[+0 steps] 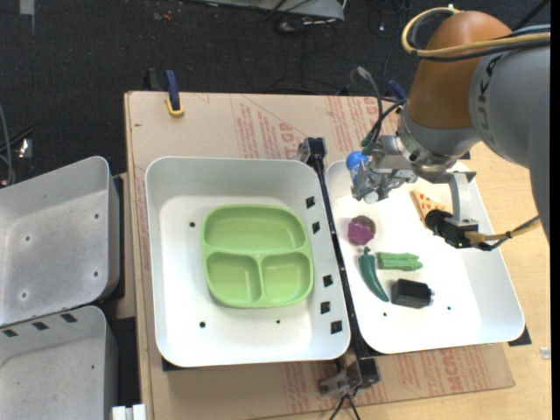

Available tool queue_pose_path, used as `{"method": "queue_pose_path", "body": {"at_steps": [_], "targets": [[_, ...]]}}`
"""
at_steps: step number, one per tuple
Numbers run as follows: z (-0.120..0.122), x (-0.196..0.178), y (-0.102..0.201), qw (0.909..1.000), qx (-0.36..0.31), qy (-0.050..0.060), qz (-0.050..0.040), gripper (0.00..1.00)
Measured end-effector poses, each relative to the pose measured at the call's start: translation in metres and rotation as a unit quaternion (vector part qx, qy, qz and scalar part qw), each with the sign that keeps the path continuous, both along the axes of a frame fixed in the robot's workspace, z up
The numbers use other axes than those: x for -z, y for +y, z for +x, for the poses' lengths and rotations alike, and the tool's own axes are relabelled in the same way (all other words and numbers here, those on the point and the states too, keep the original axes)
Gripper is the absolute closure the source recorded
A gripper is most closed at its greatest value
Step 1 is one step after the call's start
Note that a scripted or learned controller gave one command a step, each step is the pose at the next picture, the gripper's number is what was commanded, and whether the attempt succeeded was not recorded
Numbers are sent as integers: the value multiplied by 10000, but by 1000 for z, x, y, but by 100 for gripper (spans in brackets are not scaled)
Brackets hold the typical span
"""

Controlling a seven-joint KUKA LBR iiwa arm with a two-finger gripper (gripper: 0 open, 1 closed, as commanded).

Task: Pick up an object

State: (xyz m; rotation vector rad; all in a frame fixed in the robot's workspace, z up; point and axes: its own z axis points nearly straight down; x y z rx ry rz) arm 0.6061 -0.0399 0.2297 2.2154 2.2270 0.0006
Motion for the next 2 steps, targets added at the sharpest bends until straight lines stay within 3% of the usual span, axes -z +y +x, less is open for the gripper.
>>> {"method": "queue_pose_path", "body": {"at_steps": [2], "targets": [[6, -5, 102, 10000, 1, -3, 3, 100]]}}
